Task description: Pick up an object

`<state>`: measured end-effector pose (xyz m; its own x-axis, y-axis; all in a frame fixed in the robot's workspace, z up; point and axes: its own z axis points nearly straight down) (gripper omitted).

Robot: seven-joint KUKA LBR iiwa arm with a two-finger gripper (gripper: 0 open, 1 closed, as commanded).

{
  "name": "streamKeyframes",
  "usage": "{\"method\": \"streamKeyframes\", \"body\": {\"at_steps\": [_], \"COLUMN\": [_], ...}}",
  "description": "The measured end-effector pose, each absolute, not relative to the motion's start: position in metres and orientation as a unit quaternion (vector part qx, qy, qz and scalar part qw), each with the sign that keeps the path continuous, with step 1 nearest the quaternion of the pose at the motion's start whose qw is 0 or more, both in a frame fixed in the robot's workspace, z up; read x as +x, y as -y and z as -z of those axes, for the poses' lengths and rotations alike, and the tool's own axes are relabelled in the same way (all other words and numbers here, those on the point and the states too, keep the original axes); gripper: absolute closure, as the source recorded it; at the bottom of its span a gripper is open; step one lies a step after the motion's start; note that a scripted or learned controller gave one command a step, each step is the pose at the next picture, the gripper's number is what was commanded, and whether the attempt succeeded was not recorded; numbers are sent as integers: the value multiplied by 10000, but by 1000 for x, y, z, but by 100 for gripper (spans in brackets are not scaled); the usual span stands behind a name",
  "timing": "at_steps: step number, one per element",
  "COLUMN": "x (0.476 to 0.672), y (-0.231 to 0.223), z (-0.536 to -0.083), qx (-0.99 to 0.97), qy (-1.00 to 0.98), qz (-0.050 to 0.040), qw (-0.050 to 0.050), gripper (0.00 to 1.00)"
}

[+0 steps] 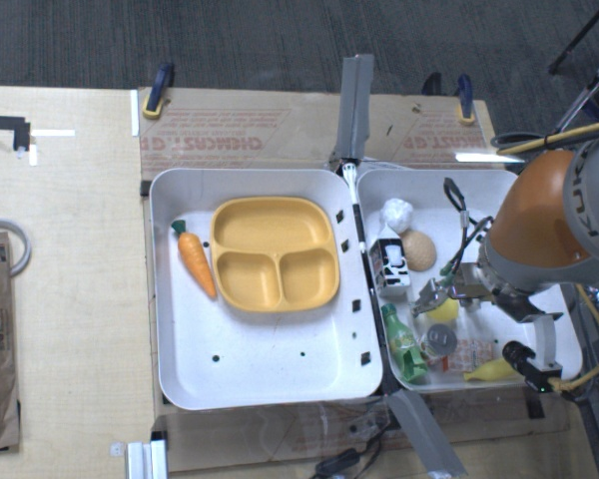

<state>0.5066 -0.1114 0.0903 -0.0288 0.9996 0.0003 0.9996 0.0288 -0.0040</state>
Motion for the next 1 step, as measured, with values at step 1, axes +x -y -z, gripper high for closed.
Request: {"method": "streamKeyframes", "body": {"at_steps": [1], "x": [507], "y": [112], "z": [-99], "qx": [-6977], "qy": [7164], "qz": [-17], "qw": [16], "gripper": [100]}}
